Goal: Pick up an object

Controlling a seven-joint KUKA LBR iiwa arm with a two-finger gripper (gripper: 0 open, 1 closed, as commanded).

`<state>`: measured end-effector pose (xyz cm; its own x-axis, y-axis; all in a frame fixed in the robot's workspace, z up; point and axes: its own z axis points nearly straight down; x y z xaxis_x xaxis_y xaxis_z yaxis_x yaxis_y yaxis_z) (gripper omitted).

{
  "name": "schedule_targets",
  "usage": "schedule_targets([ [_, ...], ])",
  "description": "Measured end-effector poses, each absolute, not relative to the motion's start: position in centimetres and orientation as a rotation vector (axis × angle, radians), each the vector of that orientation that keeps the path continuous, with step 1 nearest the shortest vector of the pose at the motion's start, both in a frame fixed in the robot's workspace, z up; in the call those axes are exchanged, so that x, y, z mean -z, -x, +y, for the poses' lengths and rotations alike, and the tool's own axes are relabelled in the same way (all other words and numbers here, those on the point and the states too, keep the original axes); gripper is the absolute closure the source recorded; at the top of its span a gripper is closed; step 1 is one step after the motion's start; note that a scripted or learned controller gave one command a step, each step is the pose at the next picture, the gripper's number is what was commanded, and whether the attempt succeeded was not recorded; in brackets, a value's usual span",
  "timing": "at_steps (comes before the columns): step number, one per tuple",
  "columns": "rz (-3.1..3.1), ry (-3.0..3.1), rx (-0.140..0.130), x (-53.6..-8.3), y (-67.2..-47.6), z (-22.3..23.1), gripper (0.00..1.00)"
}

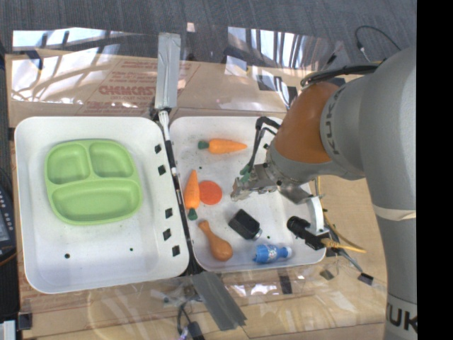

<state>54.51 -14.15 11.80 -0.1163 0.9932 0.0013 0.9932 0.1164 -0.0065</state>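
While the gripper (243, 187) hovers in the right bin (219, 261), orange disc (209, 192) beside it

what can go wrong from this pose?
The gripper hangs in the right bin among crowded items. Coming down, it may hit the black block or nudge the orange disc against the upright carrot. The blue bottle lies on its side and may roll.

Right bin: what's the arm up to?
The arm reaches into the right bin, its gripper low over the middle, beside the orange disc. Nothing is visibly held. Two carrots, a drumstick, a black block and a blue bottle lie there. The green tray sits in the left bin.
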Motion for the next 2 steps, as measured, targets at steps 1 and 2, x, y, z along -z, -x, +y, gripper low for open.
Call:
schedule_targets([
  [1,-2.343,2.085,-0.006,-11.8,-54.5,-14.1,0.00],
  [2,-2.385,2.040,-0.002,-9.1,-64.0,-13.3,0.00],
])
